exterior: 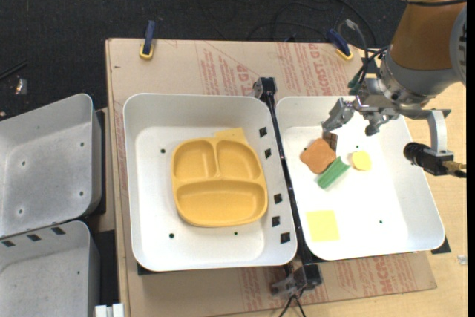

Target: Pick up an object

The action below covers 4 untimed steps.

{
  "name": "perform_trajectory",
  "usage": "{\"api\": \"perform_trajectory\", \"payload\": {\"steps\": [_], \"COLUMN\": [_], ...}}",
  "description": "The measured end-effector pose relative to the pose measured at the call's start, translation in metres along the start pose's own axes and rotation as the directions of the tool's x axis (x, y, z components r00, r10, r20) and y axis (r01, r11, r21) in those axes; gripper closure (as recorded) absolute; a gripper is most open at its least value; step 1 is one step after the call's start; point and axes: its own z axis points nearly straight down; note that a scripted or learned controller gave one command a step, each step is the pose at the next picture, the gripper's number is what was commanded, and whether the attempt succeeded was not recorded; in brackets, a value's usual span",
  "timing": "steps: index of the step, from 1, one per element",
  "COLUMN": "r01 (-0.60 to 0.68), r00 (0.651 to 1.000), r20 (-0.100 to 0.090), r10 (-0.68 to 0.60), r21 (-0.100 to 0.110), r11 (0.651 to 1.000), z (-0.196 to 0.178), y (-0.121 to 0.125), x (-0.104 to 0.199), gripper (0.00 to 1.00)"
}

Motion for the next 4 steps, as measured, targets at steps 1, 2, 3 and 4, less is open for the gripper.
{"api": "perform_trajectory", "payload": {"steps": [1, 2, 3, 4], "r01": [0.002, 0.000, 0.002, -0.001], "r00": [1.000, 1.000, 1.000, 1.000], "r20": [0.001, 0.001, 0.001, 0.001], "r10": [-0.002, 0.000, -0.002, 0.001], "r21": [-0.012, -0.009, -0.008, -0.007], "r11": [1.000, 1.000, 1.000, 1.000], "z": [-0.007, 0.038, 0.094, 0.152], "y": [0.002, 0.004, 0.011, 0.003], "x": [0.000, -0.005, 0.002, -0.004], "gripper": [0.00, 0.00, 0.00, 0.00]}}
